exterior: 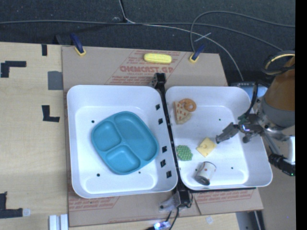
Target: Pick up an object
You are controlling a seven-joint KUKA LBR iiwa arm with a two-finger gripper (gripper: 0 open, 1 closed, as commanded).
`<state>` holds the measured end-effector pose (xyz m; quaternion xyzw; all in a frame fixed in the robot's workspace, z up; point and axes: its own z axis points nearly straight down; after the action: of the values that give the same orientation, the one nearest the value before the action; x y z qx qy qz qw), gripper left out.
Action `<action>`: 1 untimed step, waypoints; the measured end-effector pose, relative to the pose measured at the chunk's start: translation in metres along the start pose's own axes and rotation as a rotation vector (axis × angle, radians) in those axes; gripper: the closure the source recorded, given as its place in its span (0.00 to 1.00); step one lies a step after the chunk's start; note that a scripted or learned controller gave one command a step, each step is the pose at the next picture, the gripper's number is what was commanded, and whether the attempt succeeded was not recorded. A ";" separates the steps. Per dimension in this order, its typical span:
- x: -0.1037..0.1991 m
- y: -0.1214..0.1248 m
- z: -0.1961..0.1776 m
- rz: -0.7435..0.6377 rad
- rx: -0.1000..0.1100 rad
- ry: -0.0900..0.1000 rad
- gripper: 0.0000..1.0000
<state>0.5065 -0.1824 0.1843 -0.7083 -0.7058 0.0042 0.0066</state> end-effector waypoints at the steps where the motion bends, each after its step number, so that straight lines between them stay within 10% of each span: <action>1: 0.000 0.003 -0.007 -0.004 -0.013 -0.003 0.00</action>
<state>0.5099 -0.1819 0.1917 -0.7068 -0.7074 0.0005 0.0008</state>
